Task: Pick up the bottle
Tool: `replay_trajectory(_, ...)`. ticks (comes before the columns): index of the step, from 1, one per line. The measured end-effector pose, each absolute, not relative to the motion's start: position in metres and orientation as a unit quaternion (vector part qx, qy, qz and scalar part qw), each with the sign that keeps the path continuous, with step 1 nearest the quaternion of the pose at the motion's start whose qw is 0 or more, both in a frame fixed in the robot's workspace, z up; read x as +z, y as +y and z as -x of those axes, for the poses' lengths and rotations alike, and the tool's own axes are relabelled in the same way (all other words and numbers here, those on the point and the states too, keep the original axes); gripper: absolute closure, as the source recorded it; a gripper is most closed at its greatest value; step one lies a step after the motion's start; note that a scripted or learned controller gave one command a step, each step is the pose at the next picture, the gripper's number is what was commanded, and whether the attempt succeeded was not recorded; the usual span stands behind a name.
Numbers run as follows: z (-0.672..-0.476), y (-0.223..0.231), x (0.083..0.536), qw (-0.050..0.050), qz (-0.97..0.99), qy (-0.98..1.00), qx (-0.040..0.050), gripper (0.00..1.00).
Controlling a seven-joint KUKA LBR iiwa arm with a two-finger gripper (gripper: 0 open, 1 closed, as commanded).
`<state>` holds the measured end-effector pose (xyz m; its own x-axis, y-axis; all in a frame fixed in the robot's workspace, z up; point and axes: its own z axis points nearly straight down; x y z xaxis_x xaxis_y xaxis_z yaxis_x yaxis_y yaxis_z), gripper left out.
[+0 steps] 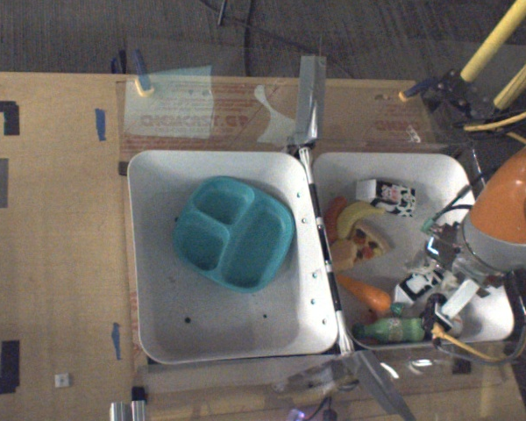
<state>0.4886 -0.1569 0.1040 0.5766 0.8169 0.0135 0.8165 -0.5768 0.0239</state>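
Observation:
A green bottle (390, 329) lies on its side along the front wall of the right bin (438, 167), its cap end pointing right. My gripper (438, 293) hangs just above and to the right of it, near the bin's front right corner. Its two white fingers (418, 283) are spread apart, and nothing shows between them. The bottle rests on the bin floor, and its right end lies close under the gripper.
An orange carrot (365, 294) lies just behind the bottle. Further back are a banana (359, 216), a red item (335, 210), a toy food slice (358, 246) and a black-and-white carton (387, 196). A teal divided plate (235, 232) sits in the left bin (158, 279).

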Motion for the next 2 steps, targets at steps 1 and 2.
replay_trajectory(1,-0.529,-0.155,0.193,-0.001,-0.954,0.300,-0.0013,1.00)
replay_trajectory(2,-0.547,-0.150,0.211,0.000,-0.944,0.330,-0.0012,1.00)
